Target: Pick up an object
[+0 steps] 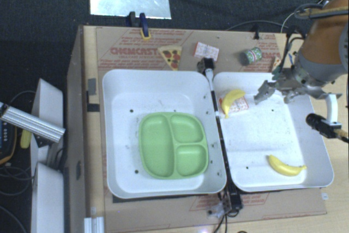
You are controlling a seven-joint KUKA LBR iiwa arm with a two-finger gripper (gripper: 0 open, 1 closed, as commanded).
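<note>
Yellow fruit waits in the right bin [313,172], and none of it has been picked up yet. One banana [232,99] lies at the far left corner of that bin, touching a small white packet [239,107] with red marks. A second banana [286,166] lies at the near right side, well apart from the first.

The tool [271,90] hangs over the far part of the right bin, just to the right of the first banana and the packet. It looks spread apart a little, and nothing sits between its fingers. So the grab has not happened. It looks like the arm [325,35] is lining up on the far banana or the packet, but that is only a guess.

The left bin [117,117] holds a green plate [173,144] with three parts. On the table [136,46] beyond the bins lie a toy pizza slice [171,55], a small card [206,51] and a little green can [252,55].

What is left is the whole job: go down, close on one thing, and lift it. The banana is curved and smooth, so it could slip. The packet lies right against it and could get in the way.
</note>
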